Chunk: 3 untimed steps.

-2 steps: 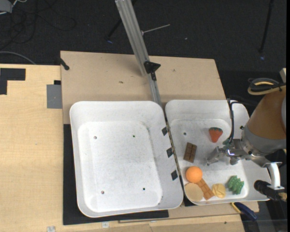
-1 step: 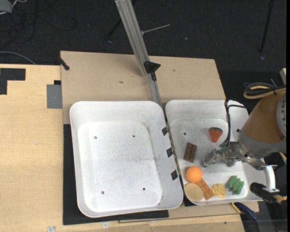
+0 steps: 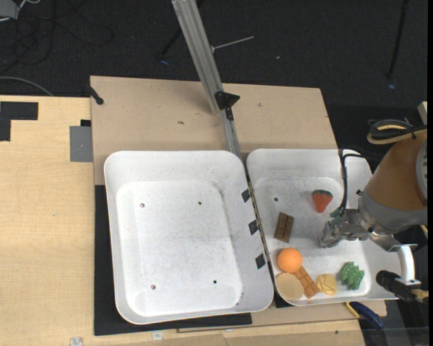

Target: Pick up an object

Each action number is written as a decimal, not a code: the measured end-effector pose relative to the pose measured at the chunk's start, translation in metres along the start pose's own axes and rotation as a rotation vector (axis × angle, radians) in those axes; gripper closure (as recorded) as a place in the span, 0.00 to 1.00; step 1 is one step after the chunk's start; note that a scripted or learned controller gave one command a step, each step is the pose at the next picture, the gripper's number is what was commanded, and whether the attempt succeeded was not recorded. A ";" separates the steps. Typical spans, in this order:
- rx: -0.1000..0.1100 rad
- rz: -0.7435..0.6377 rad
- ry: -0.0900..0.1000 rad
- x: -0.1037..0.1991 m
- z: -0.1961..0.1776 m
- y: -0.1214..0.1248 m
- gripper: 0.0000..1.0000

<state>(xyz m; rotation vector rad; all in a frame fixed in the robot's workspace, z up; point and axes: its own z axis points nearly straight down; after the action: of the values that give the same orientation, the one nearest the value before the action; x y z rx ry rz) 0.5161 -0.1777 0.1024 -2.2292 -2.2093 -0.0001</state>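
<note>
The right bin (image 3: 289, 166) holds several small objects: a red strawberry-like piece (image 3: 322, 200), a brown block (image 3: 283, 226), an orange ball (image 3: 289, 259), a tan piece (image 3: 291, 287), a yellow piece (image 3: 326, 285) and a green piece (image 3: 351, 274). My gripper (image 3: 333, 233) reaches in from the right and hangs low over the bin floor, between the red piece and the green piece, right of the brown block. Nothing shows between its fingers.
The left bin (image 3: 177, 236) lies beside the right one, with black clips along the shared rim (image 3: 251, 225). A slanted metal rail (image 3: 202, 56) rises behind the bins. The arm's grey and orange body (image 3: 397, 186) covers the right bin's right edge.
</note>
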 end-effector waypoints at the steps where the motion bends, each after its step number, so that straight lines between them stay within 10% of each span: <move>1: -0.004 -0.009 -0.003 -0.005 -0.050 0.009 1.00; 3: -0.005 -0.011 -0.003 -0.011 -0.140 0.015 1.00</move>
<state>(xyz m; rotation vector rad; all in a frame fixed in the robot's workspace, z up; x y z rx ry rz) 0.5317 -0.1889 0.2425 -2.2211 -2.2254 -0.0020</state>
